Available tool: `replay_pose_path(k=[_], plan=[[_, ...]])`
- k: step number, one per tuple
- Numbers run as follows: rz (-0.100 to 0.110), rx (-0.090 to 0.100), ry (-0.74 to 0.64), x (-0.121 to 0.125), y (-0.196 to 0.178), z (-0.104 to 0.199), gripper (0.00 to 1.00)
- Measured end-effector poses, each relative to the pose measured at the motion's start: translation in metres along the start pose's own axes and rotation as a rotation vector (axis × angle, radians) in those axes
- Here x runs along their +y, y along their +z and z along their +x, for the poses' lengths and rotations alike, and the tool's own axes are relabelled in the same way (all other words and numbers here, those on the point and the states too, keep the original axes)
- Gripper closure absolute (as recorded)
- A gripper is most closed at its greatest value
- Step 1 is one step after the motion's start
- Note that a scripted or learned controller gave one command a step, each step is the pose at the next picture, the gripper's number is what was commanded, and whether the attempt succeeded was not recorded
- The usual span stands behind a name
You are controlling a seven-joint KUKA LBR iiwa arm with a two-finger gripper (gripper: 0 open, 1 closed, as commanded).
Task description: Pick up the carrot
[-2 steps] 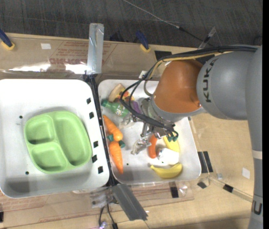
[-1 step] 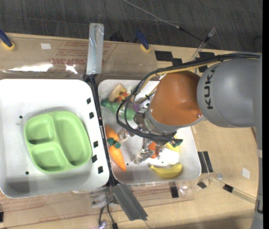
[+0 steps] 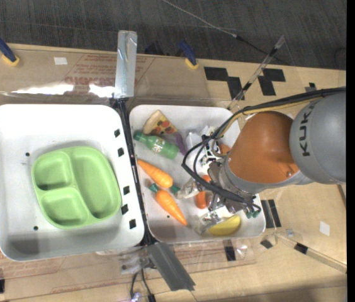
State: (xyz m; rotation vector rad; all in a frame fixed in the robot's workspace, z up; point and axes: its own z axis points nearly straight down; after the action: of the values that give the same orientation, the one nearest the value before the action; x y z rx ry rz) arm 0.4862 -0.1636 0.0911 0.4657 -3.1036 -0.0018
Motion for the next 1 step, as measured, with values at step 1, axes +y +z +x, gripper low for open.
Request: replay_pose_path(k=[1], plan=[[0.0,-0.002,-0.011,0.0023,-0.0101,-0.003,1.0]])
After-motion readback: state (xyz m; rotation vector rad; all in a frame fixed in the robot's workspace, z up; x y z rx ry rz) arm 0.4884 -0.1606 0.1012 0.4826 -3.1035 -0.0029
